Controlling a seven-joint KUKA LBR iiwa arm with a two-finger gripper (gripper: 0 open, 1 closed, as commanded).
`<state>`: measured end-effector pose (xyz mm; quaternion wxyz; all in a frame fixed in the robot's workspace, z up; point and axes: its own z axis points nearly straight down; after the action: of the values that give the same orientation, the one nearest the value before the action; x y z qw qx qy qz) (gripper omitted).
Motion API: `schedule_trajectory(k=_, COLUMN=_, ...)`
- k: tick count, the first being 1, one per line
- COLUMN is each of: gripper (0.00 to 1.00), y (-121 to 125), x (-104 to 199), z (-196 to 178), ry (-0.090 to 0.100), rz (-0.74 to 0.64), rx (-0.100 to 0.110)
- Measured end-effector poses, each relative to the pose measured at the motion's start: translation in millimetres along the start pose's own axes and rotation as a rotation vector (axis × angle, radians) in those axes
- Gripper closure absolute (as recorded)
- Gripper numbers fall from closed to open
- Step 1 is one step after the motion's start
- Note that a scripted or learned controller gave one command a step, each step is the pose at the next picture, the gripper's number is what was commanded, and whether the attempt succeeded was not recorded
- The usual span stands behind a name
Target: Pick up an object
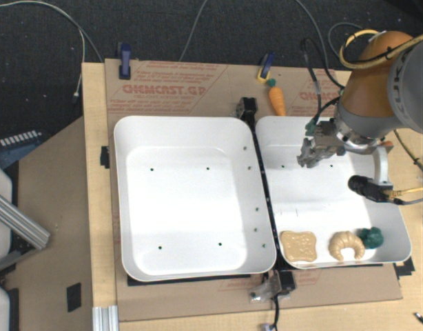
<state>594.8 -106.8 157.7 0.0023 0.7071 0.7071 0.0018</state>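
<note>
Three candidate objects, a toast slice (298, 245), a croissant (347, 245) and a green piece (370, 237), lie untouched along the right bin's (322, 198) near edge, well apart from the claw (313, 156), whose grip state cannot be told.

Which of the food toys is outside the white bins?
The orange toy carrot, lying on the brown cardboard above the right bin. The tan cracker and croissant lie inside it.

A tan cracker (297, 245), a croissant (347, 245) and a green piece (370, 237) lie well below the claw (313, 154).
</note>
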Motion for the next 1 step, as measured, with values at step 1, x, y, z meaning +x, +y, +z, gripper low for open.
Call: schedule_trajectory(k=1, gripper=1.0, y=7.1, x=-0.4, z=-44.4, ry=0.0, rz=0.0, rx=0.001)
